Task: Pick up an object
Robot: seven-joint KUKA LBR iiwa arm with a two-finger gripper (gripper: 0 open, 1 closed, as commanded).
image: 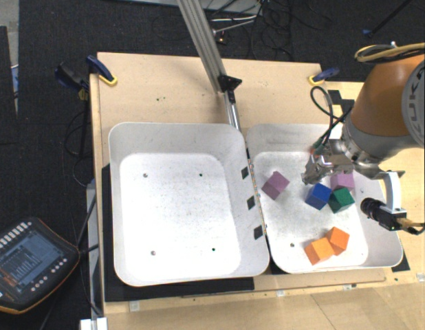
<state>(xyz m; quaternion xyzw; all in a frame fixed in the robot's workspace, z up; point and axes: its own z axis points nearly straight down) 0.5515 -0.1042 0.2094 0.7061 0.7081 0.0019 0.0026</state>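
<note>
Pale wood forms the bench (199, 88) under me, with black floor around it and a teach pendant (23, 263) at the lower left of the frame. Two white bins sit side by side: the left bin (120, 150) and the right bin (384, 256). My gripper (321, 174) hangs over the right bin's upper middle, just above a blue cube (318, 196); whether it is open or closed I cannot tell. Touching the blue cube are a green cube (342, 199) and a purple cube (344, 180). Another purple cube (275, 184) lies apart toward the bin's left. Two orange cubes (327, 245) rest together near the bottom rim.
</note>
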